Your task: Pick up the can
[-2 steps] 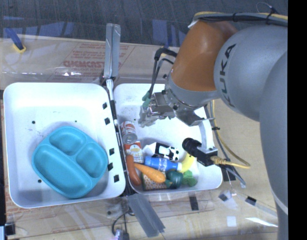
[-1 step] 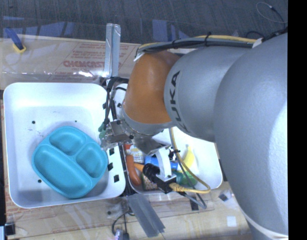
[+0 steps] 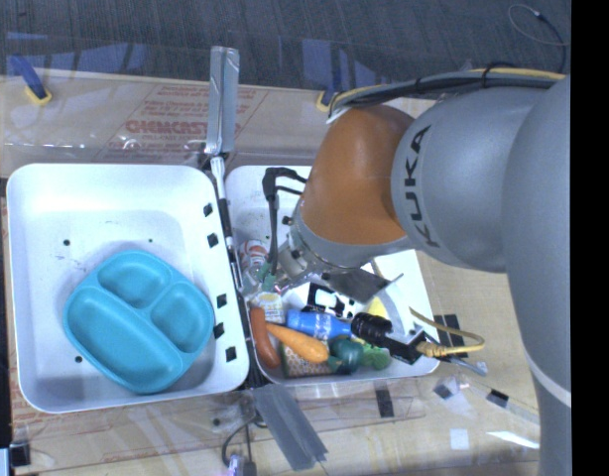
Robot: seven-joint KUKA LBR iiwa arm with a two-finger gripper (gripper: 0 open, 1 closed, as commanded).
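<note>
A blue divided plate (image 3: 136, 320) is being held by the left bin (image 3: 27, 266), well apart from the work, and no trouble is being expected from that side.

What is being taken for the can (image 3: 253, 259), a small silver-topped thing with red markings, is being seen just inside the left wall of the right bin (image 3: 247, 181). It is being crowded by a heap of clutter just below it: an orange carrot-like piece (image 3: 300, 343), a blue bottle-like thing (image 3: 319, 323) and a green piece (image 3: 359, 355). Its identity is being judged with some doubt, since it is small and partly covered.

The gripper (image 3: 285, 264) is being carried low over this part of the bin, near the can, but it is being largely hidden beneath the orange band (image 3: 354, 181) of the arm (image 3: 463, 186). Whether it is apart, together or clamped on anything cannot be told.

Several risks are being judged likely. The can is being hemmed between wall and clutter, so the wall may be struck, or a neighbouring item may be grabbed instead. If the can is being caught off-centre, it may be tipped or squeezed out sideways. The heap may also be dragged along as the arm is being raised.
</note>
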